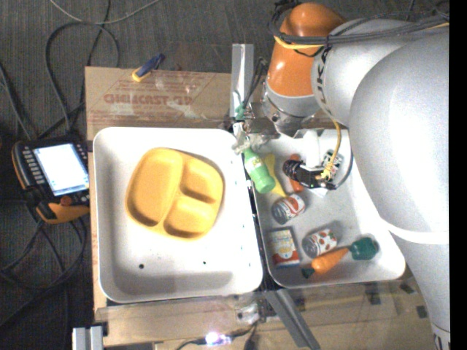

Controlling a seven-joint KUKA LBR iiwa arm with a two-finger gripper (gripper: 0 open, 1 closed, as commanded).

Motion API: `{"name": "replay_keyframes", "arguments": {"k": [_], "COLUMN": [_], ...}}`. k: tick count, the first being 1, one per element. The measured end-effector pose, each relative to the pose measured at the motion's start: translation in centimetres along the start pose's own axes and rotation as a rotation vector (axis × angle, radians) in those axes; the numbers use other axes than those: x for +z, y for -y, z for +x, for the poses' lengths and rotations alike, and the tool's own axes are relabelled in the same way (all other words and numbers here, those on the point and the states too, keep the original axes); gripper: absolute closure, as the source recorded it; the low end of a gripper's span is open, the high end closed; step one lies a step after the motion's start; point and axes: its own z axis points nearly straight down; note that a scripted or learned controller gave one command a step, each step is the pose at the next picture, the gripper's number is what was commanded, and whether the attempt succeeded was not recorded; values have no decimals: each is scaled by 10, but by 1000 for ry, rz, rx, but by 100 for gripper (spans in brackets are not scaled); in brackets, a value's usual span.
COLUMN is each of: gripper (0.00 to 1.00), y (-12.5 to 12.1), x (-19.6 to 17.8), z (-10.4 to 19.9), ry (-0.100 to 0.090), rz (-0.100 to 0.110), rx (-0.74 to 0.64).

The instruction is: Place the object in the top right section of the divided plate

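Note:
A yellow divided plate [135,195] lies in the left white bin [117,268], with nothing in its three sections. Its top right section [201,181] is nearest the bins' shared wall. My gripper [246,138] hangs over the top left corner of the right bin [379,268], just above the white cap of a green bottle [260,175]. The bottle lies slanted along the right bin's left wall, its cap touching or nearly touching the gripper. The view does not show whether it is gripped.
The right bin also holds a yellow piece [270,165] beside the bottle, a red-orange item [292,183], a can [288,208], a small red box [284,247], another can [319,240] and a carrot [330,259] with a green top. A handheld controller [55,170] sits left of the bins.

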Motion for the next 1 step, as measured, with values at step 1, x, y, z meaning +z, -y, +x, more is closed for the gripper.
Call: {"name": "replay_keyframes", "arguments": {"k": [1], "gripper": [100], "y": [8], "x": [-8], "z": [69], "ry": [1], "rz": [0], "rx": [-87]}}
